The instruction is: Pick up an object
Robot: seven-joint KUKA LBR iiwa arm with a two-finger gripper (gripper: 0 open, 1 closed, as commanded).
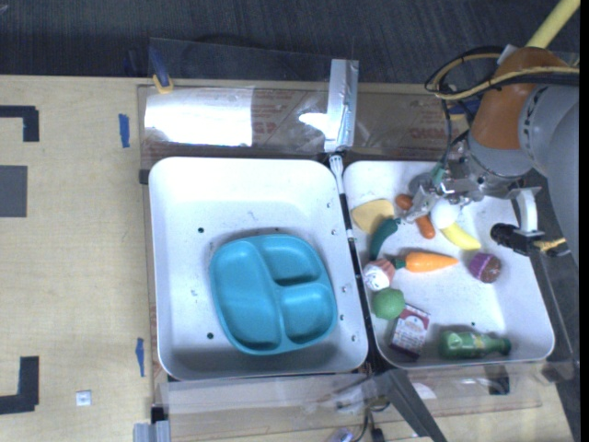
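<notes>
The end effector [440, 194] hovers low in the right bin [534, 311], its state impossible to tell, just above a small orange piece [424, 226] and white egg [445, 215], the carrot [429, 262] lying crosswise just below

The arm [552, 132] is a thick, rounded grey metal limb with smooth, slightly glossy casing. Just above its wrist sits a broad orange band [504, 109], domed and shiny, catching the room light along its upper edge. Black and yellow cables [457, 74] loop out beside that band in a loose curl and run back along the limb. Below the band the wrist narrows into a cluster of small silvery metal parts, brackets and fittings too fine to tell apart. This is the two-finger gripper [440, 190], pale metal with darker joints. A black fitting with a white piece [523, 221] juts from the arm's lower side.
</notes>
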